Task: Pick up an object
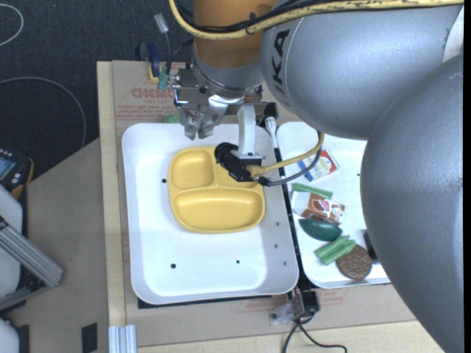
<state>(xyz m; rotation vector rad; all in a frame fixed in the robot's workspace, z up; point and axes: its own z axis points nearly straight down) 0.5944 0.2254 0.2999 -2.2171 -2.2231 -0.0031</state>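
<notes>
Plate (217,208), yellow, divided into one small upper-left section and a wide lower one, is your nearest pick target. It lies flat in the upper middle of the left bin (206,271), and nothing is lifting it.

Gripper (199,129) sits just past the plate's top edge, over the bin's far rim and pointing down. From this slant you can't tell whether the claw is apart or together, or whether it touches the plate. Nothing shows clamped in it.

A black part (232,160) with a yellow cable (291,162) hangs off the wrist over the plate's upper right corner. You can't tell whether it touches the plate.

The arm (353,50) comes in from the right, its orange band (235,6) straight above the gripper, and its grey bulk covers much of the right bin (302,134).

In the visible left strip of that bin, going far to near, you have:
- a white packet with blue and red print (324,166)
- a red-and-white wrapper (324,210)
- a dark green oval (320,229) just beside the wrapper
- light green sticks (335,250)
- a brown disc (355,263) touching the sticks

Both bins sit side by side on the brown bench (114,197).
</notes>
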